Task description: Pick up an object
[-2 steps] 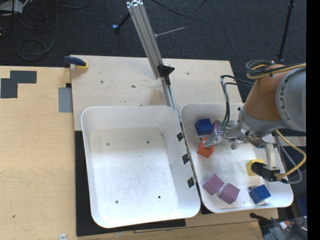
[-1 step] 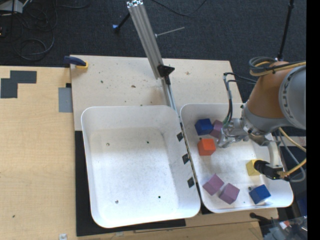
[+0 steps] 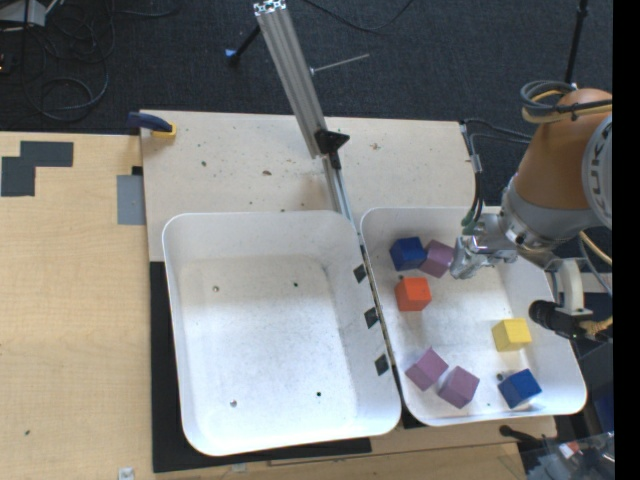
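Camera view, right white plastic bin (image 3: pixel 560 393) has seven small cubes: three purple, two blue, one orange (image 3: pixel 413 293), one yellow (image 3: pixel 511 334). Metal two-finger gripper (image 3: pixel 465 265) sits right beside the purple cube (image 3: pixel 438 258) at the bin's 12 o'clock; can't tell its jaw state or whether it's holding anything.

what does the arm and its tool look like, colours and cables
The arm is rounded and bulky, with a broad orange band above grey casing that bears dark lettering at the edge. Its tool is small, silvery metal. Thin cables loop over the top of the arm, and one dark cable runs down toward the tool.
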Controlling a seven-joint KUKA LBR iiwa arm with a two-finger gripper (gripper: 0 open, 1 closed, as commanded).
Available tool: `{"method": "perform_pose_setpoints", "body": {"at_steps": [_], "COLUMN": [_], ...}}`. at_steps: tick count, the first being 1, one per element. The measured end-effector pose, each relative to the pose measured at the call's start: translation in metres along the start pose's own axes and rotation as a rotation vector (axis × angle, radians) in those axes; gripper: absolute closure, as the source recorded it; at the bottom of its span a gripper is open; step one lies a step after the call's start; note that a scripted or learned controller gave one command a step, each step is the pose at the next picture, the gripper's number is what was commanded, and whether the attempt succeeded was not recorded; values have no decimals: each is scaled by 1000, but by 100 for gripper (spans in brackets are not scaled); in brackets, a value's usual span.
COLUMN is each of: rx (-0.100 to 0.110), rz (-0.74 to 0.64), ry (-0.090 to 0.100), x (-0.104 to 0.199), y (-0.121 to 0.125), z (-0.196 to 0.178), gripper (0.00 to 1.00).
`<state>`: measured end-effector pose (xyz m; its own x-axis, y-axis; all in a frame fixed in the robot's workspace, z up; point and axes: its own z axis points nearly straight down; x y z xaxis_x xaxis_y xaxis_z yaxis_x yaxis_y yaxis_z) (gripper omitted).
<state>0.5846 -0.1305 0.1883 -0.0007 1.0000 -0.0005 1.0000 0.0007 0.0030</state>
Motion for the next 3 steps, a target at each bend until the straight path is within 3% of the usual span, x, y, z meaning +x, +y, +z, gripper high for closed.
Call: {"method": "perform_pose_setpoints", "body": {"at_steps": [2, 3], "rx": [-1, 7], "rz": [-1, -3], "ry": [0, 2], "x": [5, 49], "y": [9, 8], "z": [-104, -85], "gripper": [100, 100]}}
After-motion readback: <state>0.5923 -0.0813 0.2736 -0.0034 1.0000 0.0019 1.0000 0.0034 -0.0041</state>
